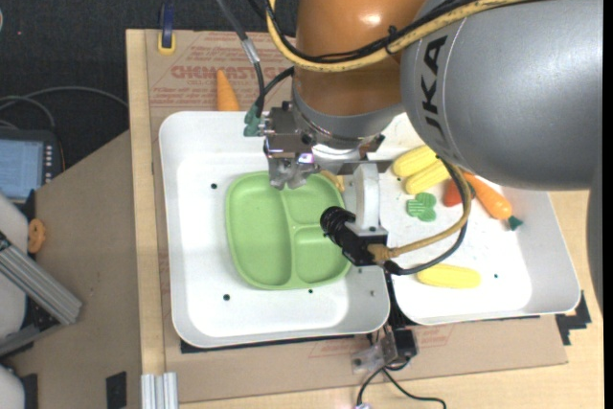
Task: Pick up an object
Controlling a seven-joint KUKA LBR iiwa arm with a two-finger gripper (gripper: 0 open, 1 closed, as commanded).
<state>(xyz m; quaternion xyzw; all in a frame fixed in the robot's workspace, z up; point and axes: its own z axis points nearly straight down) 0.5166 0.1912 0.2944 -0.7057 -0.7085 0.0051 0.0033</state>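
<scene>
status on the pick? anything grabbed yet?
Done: arm has reached over the left bin. In hand: gripper sits at the green divided plate's upper rim; no grasp visible. Left: grip and lift. Toy food, including the banana, lies in the right bin.

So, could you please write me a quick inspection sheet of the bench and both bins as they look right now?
Surface: bench bears left bin and right bin.
Job's things: green divided tray in left bin; corn, carrot, yellow piece, small green piece in right bin.
Clutter: orange piece on bench, outside bins.
Grippers: gripper over tray's far edge; finger state unclear.
Cables: yellow-black hose along arm.
Surroundings: dark floor, cables at left.
</scene>
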